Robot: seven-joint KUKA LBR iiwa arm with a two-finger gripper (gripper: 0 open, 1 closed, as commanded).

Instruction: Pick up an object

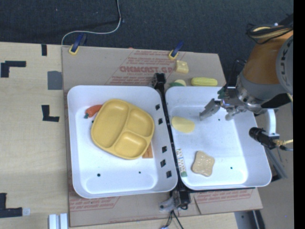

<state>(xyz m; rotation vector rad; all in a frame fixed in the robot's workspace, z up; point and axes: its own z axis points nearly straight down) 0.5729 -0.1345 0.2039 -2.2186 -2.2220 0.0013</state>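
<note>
Now the claw [220,109] hangs open over the right bin's [257,178] far edge.
Descending here likely misses the yellow piece [183,124], closing on nothing.

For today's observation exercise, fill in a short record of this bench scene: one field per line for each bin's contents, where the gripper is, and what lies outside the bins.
left bin: yellow divided tray, tilted, lying over orange pieces
right bin: pale yellow oval piece near the divider; tan toast-like piece toward the front
gripper: over the right bin's back part, right of the oval piece, nothing seen between its fingers
outside the bins: corn cob and a yellow block behind the right bin
</note>
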